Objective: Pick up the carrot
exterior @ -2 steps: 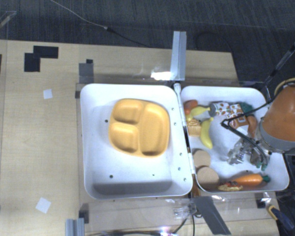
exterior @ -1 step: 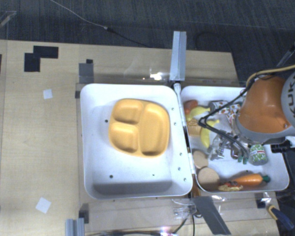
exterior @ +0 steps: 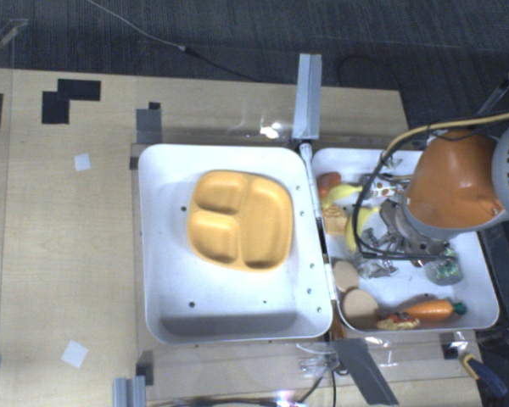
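The carrot (exterior: 431,309), orange with a green stem end on its right, lies along the front edge of the right bin (exterior: 485,305). My gripper (exterior: 380,265) hangs over the middle of that bin, below the orange wrist band and a little up and left of the carrot. Its fingers are dark and partly hidden under the wrist. Nothing can be seen held between them.
A yellow three-compartment plate (exterior: 241,220) lies in the left bin (exterior: 165,295). Around the gripper the right bin holds a yellow banana-like fruit (exterior: 356,219), a red piece (exterior: 329,180), round tan pieces (exterior: 360,302) and a green item (exterior: 446,270).
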You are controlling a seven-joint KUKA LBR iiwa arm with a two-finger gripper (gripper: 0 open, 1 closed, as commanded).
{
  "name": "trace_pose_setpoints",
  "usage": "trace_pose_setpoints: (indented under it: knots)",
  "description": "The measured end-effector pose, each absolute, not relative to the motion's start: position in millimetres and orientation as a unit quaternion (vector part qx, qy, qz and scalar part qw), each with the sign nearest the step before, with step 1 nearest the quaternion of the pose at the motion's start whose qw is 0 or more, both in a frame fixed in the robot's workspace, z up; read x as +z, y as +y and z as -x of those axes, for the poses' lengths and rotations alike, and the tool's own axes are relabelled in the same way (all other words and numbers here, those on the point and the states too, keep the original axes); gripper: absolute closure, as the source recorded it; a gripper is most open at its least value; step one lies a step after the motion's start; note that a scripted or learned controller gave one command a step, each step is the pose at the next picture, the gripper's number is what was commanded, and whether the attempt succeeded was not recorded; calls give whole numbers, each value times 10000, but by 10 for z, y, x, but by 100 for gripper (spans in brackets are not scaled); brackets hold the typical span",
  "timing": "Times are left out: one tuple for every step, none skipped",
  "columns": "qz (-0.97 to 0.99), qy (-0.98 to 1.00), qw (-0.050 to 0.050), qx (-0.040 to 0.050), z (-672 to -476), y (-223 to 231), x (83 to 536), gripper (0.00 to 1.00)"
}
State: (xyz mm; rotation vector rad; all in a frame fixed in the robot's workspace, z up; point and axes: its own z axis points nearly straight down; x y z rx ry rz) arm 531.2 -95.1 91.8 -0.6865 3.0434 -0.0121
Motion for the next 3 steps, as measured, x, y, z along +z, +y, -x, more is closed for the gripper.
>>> trace_pose_setpoints:
  knots:
    - [3746, 9271, 122, -52, -5203, -1002, 919, 100]
    - [4801, 8772, 71, -54, -5329, -1731, 906, 100]
    - [7093, 7049, 66, -82, -4937, -1748, 907, 100]
